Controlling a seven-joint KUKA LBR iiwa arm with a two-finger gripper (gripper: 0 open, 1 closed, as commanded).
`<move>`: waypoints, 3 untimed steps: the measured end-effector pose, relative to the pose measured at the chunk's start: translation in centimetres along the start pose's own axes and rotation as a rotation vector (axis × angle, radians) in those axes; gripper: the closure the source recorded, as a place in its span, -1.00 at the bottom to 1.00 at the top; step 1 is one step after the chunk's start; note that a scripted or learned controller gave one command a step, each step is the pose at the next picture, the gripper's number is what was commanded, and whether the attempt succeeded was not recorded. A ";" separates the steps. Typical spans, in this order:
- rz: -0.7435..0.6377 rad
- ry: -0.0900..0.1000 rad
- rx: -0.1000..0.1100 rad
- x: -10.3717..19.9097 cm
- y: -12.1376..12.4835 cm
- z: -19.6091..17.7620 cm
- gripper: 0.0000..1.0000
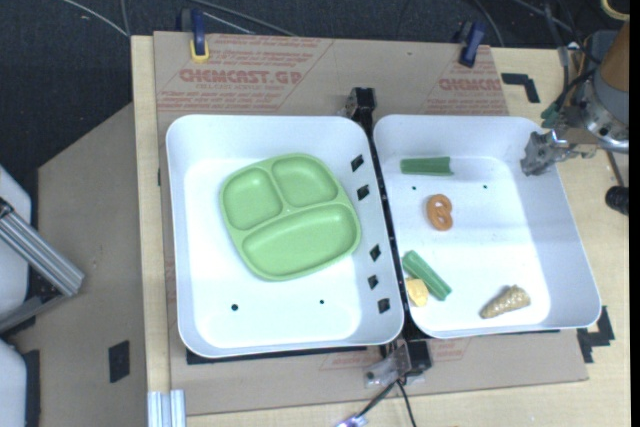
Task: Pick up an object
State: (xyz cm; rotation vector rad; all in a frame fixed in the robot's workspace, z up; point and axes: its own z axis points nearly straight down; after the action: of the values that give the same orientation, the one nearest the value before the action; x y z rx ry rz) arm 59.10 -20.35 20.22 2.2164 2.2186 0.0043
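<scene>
**Pick Preparation: Right Bin Contents and Gripper Position**

Nearest the camera, at 6 o'clock in the right bin (pixel 570 245), lie a tan cone-shaped piece (pixel 504 301) and a green stick (pixel 427 275) touching a small yellow piece (pixel 416 292). An orange pretzel-shaped piece (pixel 438 211) sits near the bin centre; a green bar (pixel 426 166) lies at 12 o'clock. The left bin (pixel 190 215) holds a green divided plate (pixel 289 214).

Handling estimate: all right-bin items appear small, light and rigid, probably toy food. The pretzel-shaped piece stands well apart from its neighbours and is the likely easiest target; grip across its outer width. The cone may roll or slip.

Gripper (pixel 537 155) position: at the bin's 2 o'clock corner, over the rim. Jaw state cannot be determined at this resolution; nothing is seen between the jaws. The pretzel-shaped piece lies toward 8 o'clock from the gripper, well apart.
</scene>
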 end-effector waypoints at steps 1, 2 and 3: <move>0.000 0.001 0.002 0.0 0.1 -1.7 1.00; -0.006 0.005 0.006 5.8 1.6 -1.1 1.00; -0.005 0.005 0.007 10.6 1.7 -1.8 1.00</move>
State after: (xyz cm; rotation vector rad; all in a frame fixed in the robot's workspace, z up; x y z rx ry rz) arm 60.82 -9.79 22.01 2.2171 2.2296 0.0017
